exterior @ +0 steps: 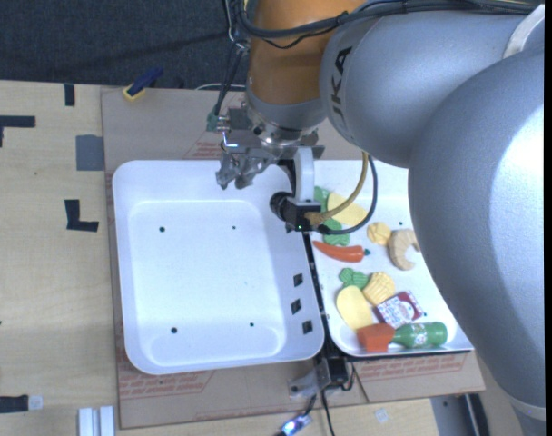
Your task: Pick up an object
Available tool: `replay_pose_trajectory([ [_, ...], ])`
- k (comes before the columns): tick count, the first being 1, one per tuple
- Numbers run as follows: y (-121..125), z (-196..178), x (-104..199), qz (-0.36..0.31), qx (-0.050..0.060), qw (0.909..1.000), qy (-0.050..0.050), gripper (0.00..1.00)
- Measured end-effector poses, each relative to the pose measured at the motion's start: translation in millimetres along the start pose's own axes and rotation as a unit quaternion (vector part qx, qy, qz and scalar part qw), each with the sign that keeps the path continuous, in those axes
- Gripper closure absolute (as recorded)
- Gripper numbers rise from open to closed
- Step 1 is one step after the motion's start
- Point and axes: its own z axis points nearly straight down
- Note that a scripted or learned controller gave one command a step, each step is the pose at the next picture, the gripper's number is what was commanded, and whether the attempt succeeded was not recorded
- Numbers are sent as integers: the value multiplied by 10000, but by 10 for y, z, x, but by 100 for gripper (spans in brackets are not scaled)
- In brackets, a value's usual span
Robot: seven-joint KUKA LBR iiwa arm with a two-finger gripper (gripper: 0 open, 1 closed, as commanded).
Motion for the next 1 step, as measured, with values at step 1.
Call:
replay_pose_trajectory([
  [1,129,-1092,342,-9,-107,9999,32,100],
])
